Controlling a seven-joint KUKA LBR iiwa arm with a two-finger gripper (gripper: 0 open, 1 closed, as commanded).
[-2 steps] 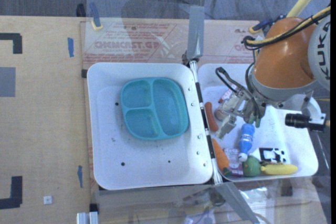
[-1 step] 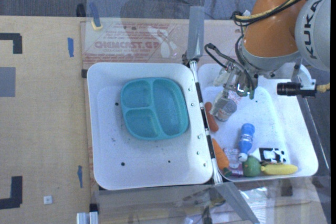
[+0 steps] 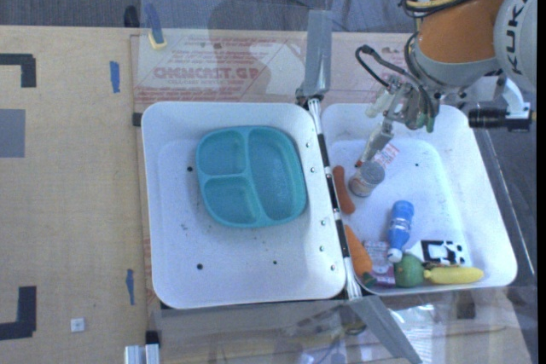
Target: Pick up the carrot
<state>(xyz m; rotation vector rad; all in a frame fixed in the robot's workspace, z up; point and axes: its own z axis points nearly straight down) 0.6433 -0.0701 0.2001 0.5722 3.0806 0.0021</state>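
Carrot is our target, yet we start at the gripper, which hangs over the upper middle of the right bin, its thin fingers angled down-left toward a small grey can; whether they are parted we cannot tell. From the right bin's upper right corner we see the arm lean in. Orange and slender, the carrot lies along that bin's left wall near the lower corner, well apart from the gripper.

glossy teal plastic plate; smooth white plastic bins; matt wooden bench.
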